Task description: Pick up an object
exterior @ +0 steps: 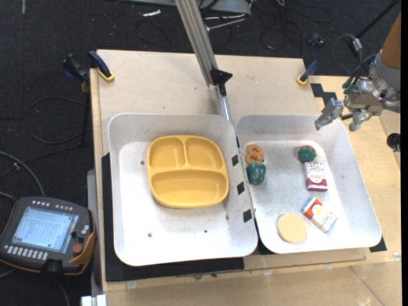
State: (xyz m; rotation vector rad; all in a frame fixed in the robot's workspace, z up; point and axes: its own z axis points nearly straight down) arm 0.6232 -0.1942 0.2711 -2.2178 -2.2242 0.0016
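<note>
claw (342,115) open above right bin's (357,171) far rim, objects below-left

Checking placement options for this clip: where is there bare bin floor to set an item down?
Left bin: bare floor in front of the yellow tray. Right bin: a bare patch between green pepper and red carton; crowded near the round disc.

Dark carpet floor (44,126) strewn with cables. Pale wooden bench (159,85) centre. Metal pole (194,24) slants far. Teach pendant (44,233) near left.
</note>
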